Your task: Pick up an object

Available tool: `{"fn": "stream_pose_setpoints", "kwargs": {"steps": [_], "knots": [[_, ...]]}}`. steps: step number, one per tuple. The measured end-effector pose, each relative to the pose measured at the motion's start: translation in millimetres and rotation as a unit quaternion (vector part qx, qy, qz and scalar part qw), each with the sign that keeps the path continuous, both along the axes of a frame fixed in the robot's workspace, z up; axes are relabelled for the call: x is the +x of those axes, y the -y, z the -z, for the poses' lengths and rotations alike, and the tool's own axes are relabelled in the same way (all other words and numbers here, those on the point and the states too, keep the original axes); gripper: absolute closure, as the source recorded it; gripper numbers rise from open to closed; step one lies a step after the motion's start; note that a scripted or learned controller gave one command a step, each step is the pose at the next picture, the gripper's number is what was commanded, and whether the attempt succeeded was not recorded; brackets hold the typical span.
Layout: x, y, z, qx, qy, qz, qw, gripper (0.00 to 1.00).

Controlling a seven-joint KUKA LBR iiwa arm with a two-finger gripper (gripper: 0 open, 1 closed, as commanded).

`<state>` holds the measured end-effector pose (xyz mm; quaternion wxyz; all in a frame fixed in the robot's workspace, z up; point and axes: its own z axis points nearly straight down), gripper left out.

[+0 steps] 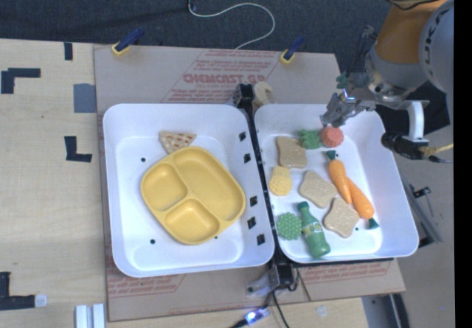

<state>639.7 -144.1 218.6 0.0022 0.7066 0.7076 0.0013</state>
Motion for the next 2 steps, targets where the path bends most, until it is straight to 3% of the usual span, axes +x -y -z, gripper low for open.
{"fn": "stream_pose_setpoints", "kwargs": {"steps": [2], "knots": [[-49,-90,9,0.0012,-0.005,-0.002,1.0,1.0]]}}
